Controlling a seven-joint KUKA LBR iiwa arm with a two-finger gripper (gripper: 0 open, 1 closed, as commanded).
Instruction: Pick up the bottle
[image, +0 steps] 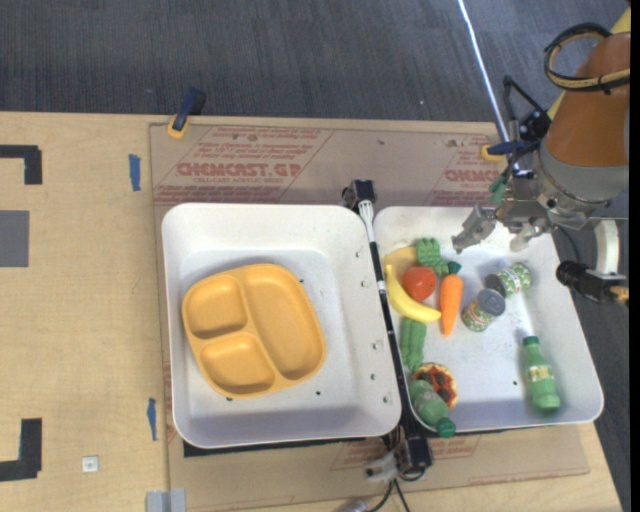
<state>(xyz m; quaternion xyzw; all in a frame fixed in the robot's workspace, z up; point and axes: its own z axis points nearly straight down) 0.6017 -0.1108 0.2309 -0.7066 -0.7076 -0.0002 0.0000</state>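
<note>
- The bottle (540, 374): green, pale label, lying on its side on the floor of the right bin (575, 300), close along that bin's right wall, toward its near right corner. Cap end points to the far side, base to the near rim; long axis runs roughly parallel to the right wall, slightly slanted.
- The gripper (497, 229) hangs over the far part of the same bin, fingers spread apart with nothing between them. Bottle lies nearward and a little right of it, well apart. Judged: travel toward the near right corner, and the fingers should straddle the bottle across its width, not along its length.
- Bottle's left flank faces bare bin floor; its right flank sits near the wall, which may crowd one finger.
- Between gripper and bottle: two small cans, one with a green label (514, 279), one with a grey lid (484, 308), just beside each other. Both lie off the bottle's cap end, apart from it.
- Further left: carrot (450, 302), banana (407, 297), tomato (419, 283), a green vegetable (412, 343), and a second, darker green bottle-like item (434, 408) at the near left corner, partly under a patterned thing. Possible confusion of targets.
- Left bin (200, 235) holds a yellow divided tray (253, 327); not in the way.
</note>
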